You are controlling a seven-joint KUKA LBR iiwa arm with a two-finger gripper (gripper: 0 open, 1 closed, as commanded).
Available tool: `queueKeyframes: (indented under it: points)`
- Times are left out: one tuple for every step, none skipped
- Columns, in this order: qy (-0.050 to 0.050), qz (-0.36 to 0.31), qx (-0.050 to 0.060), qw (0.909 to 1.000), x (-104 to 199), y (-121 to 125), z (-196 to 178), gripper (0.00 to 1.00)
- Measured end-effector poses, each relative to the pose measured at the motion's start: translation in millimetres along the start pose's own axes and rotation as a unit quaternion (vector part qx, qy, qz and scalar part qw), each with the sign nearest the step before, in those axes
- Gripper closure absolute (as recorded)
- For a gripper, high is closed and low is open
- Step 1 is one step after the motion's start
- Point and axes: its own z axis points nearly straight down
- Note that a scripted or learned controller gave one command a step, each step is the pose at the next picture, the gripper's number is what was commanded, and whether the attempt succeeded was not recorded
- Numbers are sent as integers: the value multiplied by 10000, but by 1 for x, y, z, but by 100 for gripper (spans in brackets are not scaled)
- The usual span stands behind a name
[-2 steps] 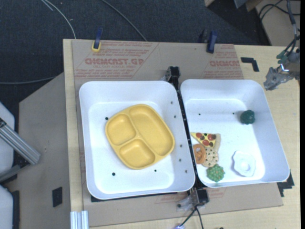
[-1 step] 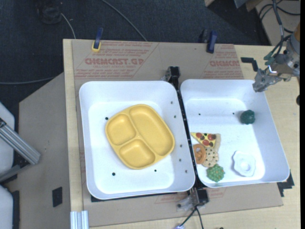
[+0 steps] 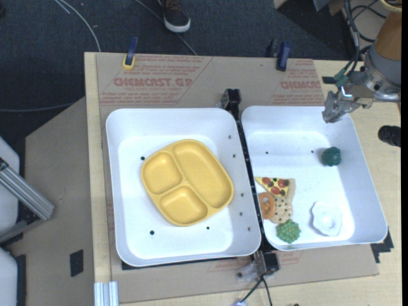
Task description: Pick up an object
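Note:
The right bin [image 3: 299, 123] holds several toy foods: a dark green round piece [image 3: 331, 156] near its far right side, a pizza slice [image 3: 278, 185], a pretzel and a cookie [image 3: 276, 208] by the left wall, a green broccoli [image 3: 288, 231] at the front, and a white fried egg [image 3: 326, 218]. My gripper [image 3: 334, 109] hangs over the bin's back right corner, above and behind the dark green piece, with nothing seen between its fingers.
The left bin [image 3: 127, 132] holds a yellow divided plate [image 3: 185, 182]. A black clamp [image 3: 231, 99] sits between the bins at the back. Blue clips [image 3: 282, 55] hold the cardboard base. Cables run at the upper right.

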Motion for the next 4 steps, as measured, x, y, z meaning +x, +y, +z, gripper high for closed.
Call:
queueKeyframes:
  points:
    - [-1, 0, 0, 10000, 35, -8, 1, 100]
    - [0, 0, -1, 10000, 72, -9, 1, 100]
    - [0, -1, -2, 10000, 111, -22, 12, 100]
    - [0, -1, 0, 10000, 158, -30, 20, 100]
